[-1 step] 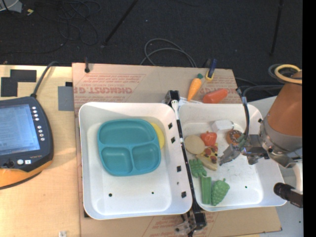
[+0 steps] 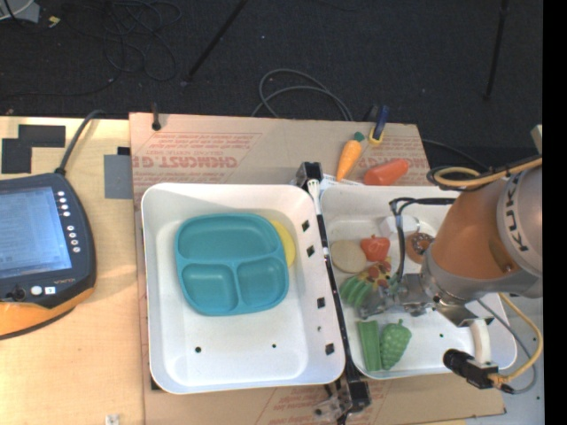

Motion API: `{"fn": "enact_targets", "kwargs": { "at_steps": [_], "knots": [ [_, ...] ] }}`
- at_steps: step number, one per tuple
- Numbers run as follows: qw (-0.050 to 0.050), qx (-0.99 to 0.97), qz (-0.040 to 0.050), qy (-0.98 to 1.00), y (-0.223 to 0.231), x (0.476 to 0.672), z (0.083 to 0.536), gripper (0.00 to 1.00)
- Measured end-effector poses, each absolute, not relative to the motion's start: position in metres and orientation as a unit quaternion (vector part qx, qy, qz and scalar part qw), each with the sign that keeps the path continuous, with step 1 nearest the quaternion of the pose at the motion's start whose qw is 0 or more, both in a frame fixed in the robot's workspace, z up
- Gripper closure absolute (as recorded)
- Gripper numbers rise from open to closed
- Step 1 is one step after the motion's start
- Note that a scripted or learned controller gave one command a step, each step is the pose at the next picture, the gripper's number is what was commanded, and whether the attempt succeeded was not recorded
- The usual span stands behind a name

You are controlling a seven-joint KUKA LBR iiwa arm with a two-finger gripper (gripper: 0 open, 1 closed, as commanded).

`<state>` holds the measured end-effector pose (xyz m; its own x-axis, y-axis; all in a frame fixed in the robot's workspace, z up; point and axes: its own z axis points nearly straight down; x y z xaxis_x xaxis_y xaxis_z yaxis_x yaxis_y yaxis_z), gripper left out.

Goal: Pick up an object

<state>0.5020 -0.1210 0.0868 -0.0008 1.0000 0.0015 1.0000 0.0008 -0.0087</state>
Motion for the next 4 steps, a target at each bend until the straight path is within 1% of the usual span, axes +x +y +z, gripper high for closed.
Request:
{"fn": "enact_targets", "kwargs": {
  "at_steps": [1, 2, 3, 4],
  "knots": [
    [0.003, -0.71, 0.0013, -0.705, -0.123, 0.501, 0.103, 1.0],
    [0.003, -0.71, 0.0012, -0.704, -0.123, 0.501, 0.103, 0.0],
    [0.001, -0.707, 0.0005, -0.707, -0.143, 0.516, 0.087, 0.0],
    [0.002, -0.71, 0.0005, -0.705, -0.145, 0.516, 0.098, 1.0]
  ]
}}
